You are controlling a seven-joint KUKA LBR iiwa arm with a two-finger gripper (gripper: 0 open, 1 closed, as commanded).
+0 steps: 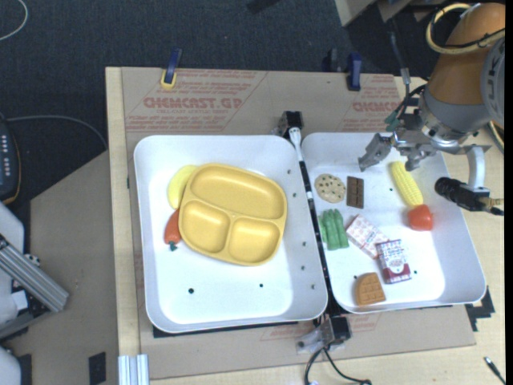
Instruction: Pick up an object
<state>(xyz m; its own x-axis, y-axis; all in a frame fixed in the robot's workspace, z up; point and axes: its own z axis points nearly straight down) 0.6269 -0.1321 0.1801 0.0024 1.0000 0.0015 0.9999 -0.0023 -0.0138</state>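
Several small toy foods lie in the right bin (457, 239); the gripper (394, 156) hovers spread open and empty just above the corn cob (405, 183); it looks light, hard and slippery, so I'd pinch across its middle.

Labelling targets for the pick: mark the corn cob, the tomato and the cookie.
corn cob (406, 183), camera view, middle of the yellow cob.
tomato (420, 217), camera view, centre of the red body.
cookie (329, 187), camera view, centre of the round face.
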